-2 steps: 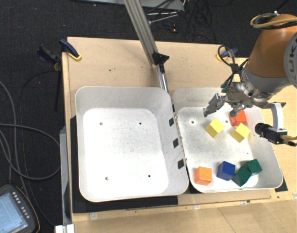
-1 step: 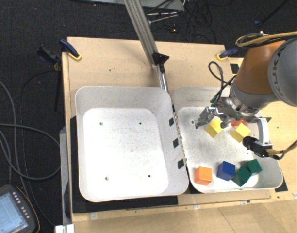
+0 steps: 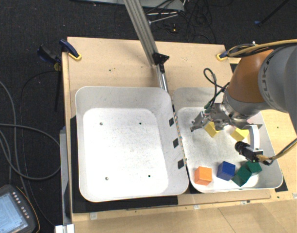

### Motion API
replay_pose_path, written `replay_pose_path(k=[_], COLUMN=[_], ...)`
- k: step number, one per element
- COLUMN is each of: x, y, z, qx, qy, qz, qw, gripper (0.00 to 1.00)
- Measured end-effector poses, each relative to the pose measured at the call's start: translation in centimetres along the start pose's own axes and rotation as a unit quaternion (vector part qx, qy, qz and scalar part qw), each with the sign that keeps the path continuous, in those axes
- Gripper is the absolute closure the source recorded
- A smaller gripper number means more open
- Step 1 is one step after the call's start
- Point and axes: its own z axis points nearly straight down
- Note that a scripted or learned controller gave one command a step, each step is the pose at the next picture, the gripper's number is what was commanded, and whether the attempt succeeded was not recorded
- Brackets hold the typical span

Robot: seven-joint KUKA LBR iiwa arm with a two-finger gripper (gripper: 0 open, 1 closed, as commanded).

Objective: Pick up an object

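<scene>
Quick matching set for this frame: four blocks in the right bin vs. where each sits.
Things:
1. orange plastic cube
2. blue plastic cube
3. green plastic block
4. yellow plastic block

Places:
A. nearest the bin's right rim
B. between orange and green
C. by the gripper
D. nearest the divider, front row

Pairs: 1-D, 2-B, 3-A, 4-C

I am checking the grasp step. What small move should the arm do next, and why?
Probably lower the gripper a little onto the yellow block directly beneath it in the right bin. The orange, blue and green blocks lie farther off, near the front rim.
</scene>
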Motion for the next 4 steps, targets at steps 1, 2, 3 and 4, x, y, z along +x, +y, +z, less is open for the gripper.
replay_pose_path(k=[1, 2, 3, 4], x=[-0.1, -0.8, -1.8, -1.9], y=[0.0, 1.0, 1.0, 1.2], z=[-0.8, -6.0, -11.7, -16.8], qx=[0.000, 0.004, 0.004, 0.004], qy=[0.000, 0.001, 0.001, 0.001], qz=[0.000, -0.001, -0.001, -0.002], qw=[1.0000, 1.0000, 1.0000, 1.0000], gripper=[1.00, 1.00, 1.00, 1.00])
